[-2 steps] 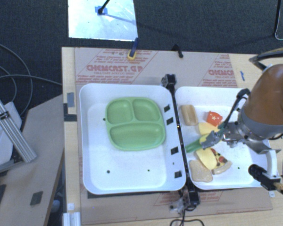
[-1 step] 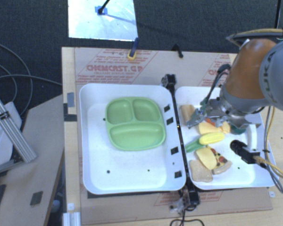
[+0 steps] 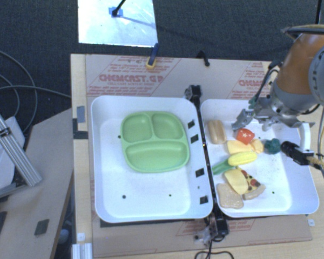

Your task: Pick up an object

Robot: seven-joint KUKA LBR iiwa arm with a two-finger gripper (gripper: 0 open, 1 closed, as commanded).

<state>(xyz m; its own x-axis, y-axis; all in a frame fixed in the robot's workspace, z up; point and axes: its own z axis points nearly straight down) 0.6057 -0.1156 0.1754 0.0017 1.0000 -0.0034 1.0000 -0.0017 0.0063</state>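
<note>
Toast slice (image 3: 229, 197): lower right bin (image 3: 302, 198), untouched.
Tomato (image 3: 245, 135): right of centre, your likely target, just under the hand (image 3: 250, 118).
Hand: you can't tell its spread; nothing visibly held.
Progress: lift not yet done.

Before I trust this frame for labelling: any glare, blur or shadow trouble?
Camera view: the reflective sheet at top glares pale; the white bins are evenly lit with soft shadows; the toy food is slightly soft; the claw looks a little blurred.
</note>
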